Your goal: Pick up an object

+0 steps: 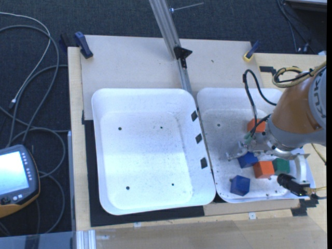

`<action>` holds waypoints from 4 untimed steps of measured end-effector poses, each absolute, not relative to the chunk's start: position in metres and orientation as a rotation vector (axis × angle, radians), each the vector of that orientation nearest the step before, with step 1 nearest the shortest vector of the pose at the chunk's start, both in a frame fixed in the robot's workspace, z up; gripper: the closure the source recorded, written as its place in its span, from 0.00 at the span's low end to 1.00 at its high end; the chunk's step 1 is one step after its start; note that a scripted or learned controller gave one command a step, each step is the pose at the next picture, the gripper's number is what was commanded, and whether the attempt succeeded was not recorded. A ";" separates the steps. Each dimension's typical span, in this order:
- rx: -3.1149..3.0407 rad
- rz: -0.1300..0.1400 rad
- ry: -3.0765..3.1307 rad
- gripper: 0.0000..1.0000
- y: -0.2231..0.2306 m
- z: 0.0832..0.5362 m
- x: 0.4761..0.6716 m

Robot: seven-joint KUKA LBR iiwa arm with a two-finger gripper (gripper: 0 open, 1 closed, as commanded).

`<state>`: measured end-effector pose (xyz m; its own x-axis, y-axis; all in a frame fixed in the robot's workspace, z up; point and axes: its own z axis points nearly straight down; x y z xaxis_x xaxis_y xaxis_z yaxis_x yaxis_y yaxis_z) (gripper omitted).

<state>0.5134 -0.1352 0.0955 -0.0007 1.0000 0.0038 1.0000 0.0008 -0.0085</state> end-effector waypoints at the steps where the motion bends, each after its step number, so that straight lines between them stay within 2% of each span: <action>1: -2.223 -0.004 -2.225 0.00 -0.136 0.132 0.516; 2: -2.218 0.002 -2.217 0.00 -0.115 0.098 0.493; 3: -2.220 0.000 -2.218 0.00 -0.132 0.100 0.481; 4: -2.220 -0.004 -2.222 1.00 -0.131 0.110 0.483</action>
